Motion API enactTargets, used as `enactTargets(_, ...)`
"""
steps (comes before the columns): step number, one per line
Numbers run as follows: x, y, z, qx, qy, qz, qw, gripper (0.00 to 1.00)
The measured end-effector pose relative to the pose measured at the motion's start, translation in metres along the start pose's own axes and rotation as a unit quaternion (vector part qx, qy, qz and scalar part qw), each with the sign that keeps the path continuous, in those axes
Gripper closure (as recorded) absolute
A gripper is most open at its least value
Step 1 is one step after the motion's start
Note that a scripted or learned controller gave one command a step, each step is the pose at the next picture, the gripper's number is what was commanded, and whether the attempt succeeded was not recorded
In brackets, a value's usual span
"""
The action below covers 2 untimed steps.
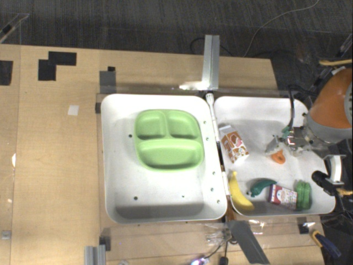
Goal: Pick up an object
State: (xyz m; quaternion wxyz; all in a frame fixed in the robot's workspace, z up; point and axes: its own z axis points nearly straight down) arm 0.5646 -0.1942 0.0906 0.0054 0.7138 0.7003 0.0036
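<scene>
In right bin (pixel 259 110), banana (pixel 239 191), carton (pixel 233 144) nr tool (pixel 282 142).

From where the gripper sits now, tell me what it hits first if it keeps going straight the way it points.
Probably the small orange piece, just below-left of the gripper; depth is unclear from above, so it might meet bare bin floor instead.

Dark grey carpet floor (pixel 138 15), light wooden bench top (pixel 49 164), black tape patches (pixel 55 64)

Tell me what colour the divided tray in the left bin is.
Light green; the divided tray shows plainly in the camera view, lying in the left bin.
</scene>
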Motion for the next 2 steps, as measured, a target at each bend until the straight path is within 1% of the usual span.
enactTargets(1, 0.002, 0.003, -0.012, -0.004, 0.0, -0.001, 1.0, 1.0)
enactTargets(2, 0.042, 0.009, -0.088, 0.004, 0.001, 0.058, 0.9983, 1.0)
